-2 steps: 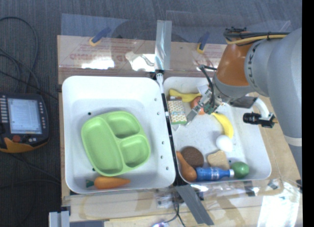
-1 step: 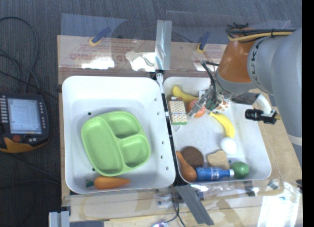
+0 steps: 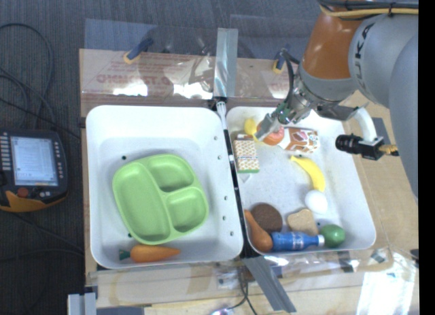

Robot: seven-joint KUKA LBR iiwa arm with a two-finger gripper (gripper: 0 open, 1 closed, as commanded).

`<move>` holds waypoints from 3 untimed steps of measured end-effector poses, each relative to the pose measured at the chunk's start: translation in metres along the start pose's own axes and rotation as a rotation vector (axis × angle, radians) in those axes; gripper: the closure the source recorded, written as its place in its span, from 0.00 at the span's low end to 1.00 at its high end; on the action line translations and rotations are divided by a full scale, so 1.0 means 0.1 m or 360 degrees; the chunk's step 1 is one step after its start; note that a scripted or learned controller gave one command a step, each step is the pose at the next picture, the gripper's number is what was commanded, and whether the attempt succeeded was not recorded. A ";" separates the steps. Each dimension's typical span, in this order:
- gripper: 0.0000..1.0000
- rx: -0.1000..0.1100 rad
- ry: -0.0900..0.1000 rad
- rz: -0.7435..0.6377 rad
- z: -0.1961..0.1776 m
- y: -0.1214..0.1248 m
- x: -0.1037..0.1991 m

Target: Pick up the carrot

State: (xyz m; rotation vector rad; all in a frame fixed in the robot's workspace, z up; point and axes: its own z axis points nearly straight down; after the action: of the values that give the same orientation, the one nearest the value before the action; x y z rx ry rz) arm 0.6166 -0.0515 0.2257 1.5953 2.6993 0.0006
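A dark grey carpet lies around a bench (image 3: 102, 75) of brown board; on it sit two white bins side by side, the left bin (image 3: 102, 130) and the right bin (image 3: 353, 205), with a metal divider (image 3: 226, 55) rising at their back edge; a pendant (image 3: 30, 167) with a lit screen lies on the floor at the far left. The arm (image 3: 353, 35), grey with an orange band, comes in from the upper right and bends down over the back of the right bin; its gripper (image 3: 266, 128) hangs low there, just beside a yellow piece (image 3: 250, 126) and an orange-red piece (image 3: 274, 137); whether its fingers are spread or closed cannot be told at this angle, and nothing shows between them. In the left bin rests a green tray (image 3: 160, 198) with three wells; in front of it, along the near wall, lies the carrot (image 3: 153, 253). The move turns on this: the carrot is in the other bin, well apart from the gripper, down and to the left across the shared wall and past the tray; its long axis runs nearly level with the near wall, green stub to the left, tip to the right. It looks smooth, orange, tapered, probably plastic. The right bin also holds a box (image 3: 246, 155), a banana (image 3: 310, 171), an egg (image 3: 316, 202), a brown round (image 3: 267, 216) and a blue bottle (image 3: 293, 241).
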 end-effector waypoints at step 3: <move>0.00 -0.0006 -0.0004 -0.0771 1.27 -0.77 -0.27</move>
State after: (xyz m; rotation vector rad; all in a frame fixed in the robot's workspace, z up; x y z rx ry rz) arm 0.5628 -0.1127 0.0982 0.8998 2.9993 0.0011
